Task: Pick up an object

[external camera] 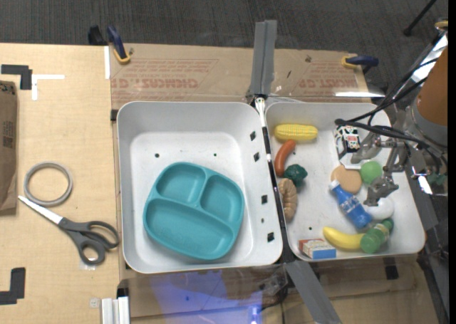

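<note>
Camera view is giving you both white bins side by side on the counter (64,102). Your pincer (381,173) is hanging low over the right bin (413,241), its metal fingers spread apart with nothing between them, just beside a green ball (370,171) and a tan round piece (347,179). A blue bottle (350,206) is lying at a slant just below those, and a banana (342,238) is lying near the front wall beside a small red and white box (318,248). Corn (296,132), a red sausage (284,155) and a dark green piece (295,173) are sitting toward the bin's left side. The left bin (135,130) is holding a teal divided plate (194,210). Scissors (75,230) and a tape roll (48,183) are lying on the counter at left.
</note>
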You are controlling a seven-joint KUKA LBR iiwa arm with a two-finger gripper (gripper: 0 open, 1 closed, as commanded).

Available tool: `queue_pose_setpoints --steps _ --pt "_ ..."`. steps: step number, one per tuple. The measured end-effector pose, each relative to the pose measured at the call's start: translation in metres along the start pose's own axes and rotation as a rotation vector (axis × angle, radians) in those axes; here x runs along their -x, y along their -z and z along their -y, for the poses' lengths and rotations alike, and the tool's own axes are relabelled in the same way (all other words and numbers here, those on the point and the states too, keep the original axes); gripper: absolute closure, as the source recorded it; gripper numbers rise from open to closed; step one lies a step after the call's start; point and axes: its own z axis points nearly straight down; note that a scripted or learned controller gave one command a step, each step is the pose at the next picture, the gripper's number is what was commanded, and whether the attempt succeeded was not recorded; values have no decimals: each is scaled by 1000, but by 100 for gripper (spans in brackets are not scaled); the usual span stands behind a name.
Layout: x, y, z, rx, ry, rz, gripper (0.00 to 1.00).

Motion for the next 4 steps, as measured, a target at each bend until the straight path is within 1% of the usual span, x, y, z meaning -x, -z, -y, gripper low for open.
queue_pose_setpoints --steps 1,2,3,4 --pt "12 -107 -19 0 45 -1 0" --pt "-25 -130 37 -3 149 11 0" --pt "-30 -128 7 -4 120 21 0" --pt "-24 -130 -45 -1 150 10 0"
